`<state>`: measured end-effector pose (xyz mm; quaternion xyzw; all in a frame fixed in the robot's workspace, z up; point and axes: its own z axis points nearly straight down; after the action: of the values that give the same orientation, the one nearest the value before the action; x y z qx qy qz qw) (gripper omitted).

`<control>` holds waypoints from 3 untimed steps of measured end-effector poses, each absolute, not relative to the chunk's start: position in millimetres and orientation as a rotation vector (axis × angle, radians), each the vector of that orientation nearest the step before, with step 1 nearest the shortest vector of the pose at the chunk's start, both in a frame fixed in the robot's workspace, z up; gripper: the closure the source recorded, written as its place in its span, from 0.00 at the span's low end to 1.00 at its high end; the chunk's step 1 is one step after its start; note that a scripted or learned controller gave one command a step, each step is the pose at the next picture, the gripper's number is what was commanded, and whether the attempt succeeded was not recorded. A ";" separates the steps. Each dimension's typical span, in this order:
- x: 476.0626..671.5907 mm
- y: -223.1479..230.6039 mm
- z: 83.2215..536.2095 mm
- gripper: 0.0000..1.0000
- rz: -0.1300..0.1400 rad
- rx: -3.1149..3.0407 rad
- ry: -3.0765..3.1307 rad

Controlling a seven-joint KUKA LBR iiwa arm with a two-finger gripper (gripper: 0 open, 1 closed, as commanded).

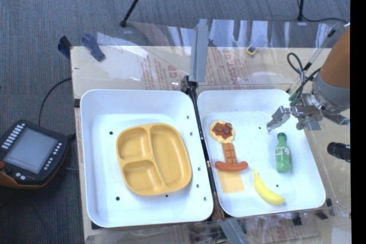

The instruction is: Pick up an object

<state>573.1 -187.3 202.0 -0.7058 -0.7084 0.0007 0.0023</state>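
The right bin [251, 108] holds several toy foods. A green bottle [282, 152] lies near its right side, with a yellow banana [267, 190] in front of it. A small pizza [222, 131], a brown waffle strip [229, 151], a red sausage [231, 166] and a yellow cheese slice [231, 182] line up along the bin's left side. My gripper [290, 120] hovers over the bin's back right part, just behind the bottle's cap. It is open with nothing between its fingers.
In the left bin [97, 123] rests a yellow divided plate [153, 158]. A metal post [199, 54] rises behind the seam between the bins. A teach pendant [28, 151] sits on the floor at the left.
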 end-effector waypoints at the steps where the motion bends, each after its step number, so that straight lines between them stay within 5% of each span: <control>1: 585.3 -212.1 98.4 0.00 -0.008 -1.882 -2.529; 2: 586.1 -213.5 107.7 1.00 -0.009 -1.888 -2.527; 3: 648.3 -168.7 169.7 1.00 -0.009 -1.807 -2.579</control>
<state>648.3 -168.7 169.7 -0.5739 -0.8189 -0.0030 -0.0036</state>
